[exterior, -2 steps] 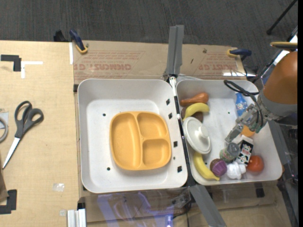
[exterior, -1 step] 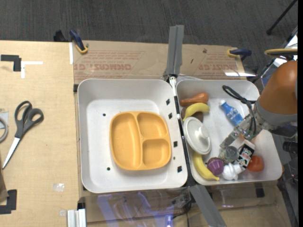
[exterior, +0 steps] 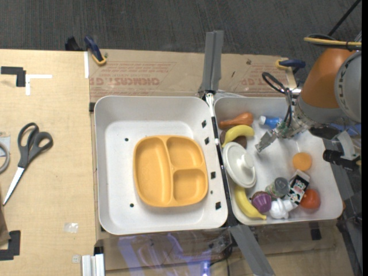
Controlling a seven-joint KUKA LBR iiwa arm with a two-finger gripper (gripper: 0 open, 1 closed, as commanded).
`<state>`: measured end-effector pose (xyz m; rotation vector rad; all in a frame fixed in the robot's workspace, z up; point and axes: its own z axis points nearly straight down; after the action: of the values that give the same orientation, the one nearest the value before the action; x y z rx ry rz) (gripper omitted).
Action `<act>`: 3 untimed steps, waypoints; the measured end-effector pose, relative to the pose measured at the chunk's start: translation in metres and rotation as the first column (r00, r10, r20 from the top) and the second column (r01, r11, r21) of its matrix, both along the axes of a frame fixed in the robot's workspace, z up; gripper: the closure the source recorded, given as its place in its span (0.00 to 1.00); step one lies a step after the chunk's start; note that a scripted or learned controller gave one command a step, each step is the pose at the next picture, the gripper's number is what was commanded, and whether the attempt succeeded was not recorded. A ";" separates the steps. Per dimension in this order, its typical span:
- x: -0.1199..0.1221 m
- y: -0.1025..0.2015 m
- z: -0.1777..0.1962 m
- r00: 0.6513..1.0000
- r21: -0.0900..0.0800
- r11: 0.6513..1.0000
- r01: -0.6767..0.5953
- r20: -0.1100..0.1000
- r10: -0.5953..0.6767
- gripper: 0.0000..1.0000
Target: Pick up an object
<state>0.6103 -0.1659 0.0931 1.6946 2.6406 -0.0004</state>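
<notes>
A pale wooden bench [exterior: 46, 211] under even light, dark carpeted floor [exterior: 144, 10] behind.
Scissors [exterior: 26, 154] with black handles lie at the bench's left; a sheet of brown cardboard [exterior: 149, 76] lies near the rear edge, held by a blue clamp [exterior: 95, 49].

Two white bins [exterior: 103, 154] are sitting side by side, one yellow divided plate [exterior: 171, 170] lying in the left. Showing in the right: two bananas [exterior: 237, 133], one carrot [exterior: 237, 119], one orange ball [exterior: 302, 161], one white bowl [exterior: 238, 164]. One pair of scissors [exterior: 26, 151] is lying on the tabletop [exterior: 46, 211].
</notes>
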 end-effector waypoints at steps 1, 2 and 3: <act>0.048 -0.031 -0.001 0.983 0.001 0.983 0.184 -0.008 -0.184 0.00; -0.018 -0.051 0.003 0.962 0.008 0.962 0.273 -0.006 -0.273 0.00; -0.102 -0.030 -0.002 0.928 0.002 0.928 0.374 -0.005 -0.374 0.00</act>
<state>0.5084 -0.1955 0.0913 2.1698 2.2735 -0.0013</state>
